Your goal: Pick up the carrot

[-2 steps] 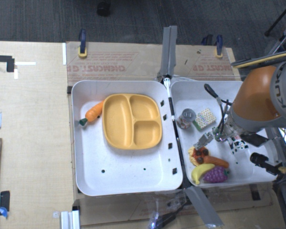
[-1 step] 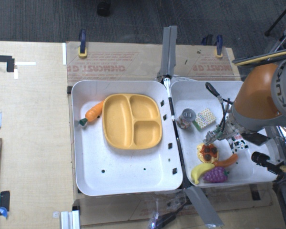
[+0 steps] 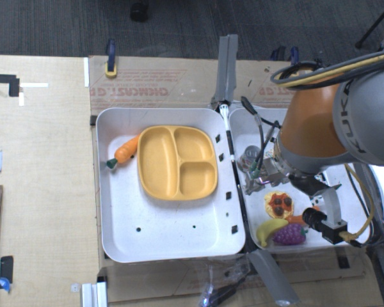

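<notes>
The carrot (image 3: 125, 149) is orange with a green stub at its lower left end. It lies in the left bin (image 3: 166, 232), leaning against the left rim of a yellow divided plate (image 3: 177, 162). My gripper (image 3: 251, 174) hangs over the left part of the right bin (image 3: 242, 123), across the divider from the carrot and well to its right. The grey and orange arm covers much of that bin.
In the right bin's front part lie a small round tart (image 3: 280, 203), a yellow banana (image 3: 269, 229) and purple grapes (image 3: 288, 235). A grey bar (image 3: 228, 69) stands upright behind the divider between the bins. Cables loop over the arm at the upper right.
</notes>
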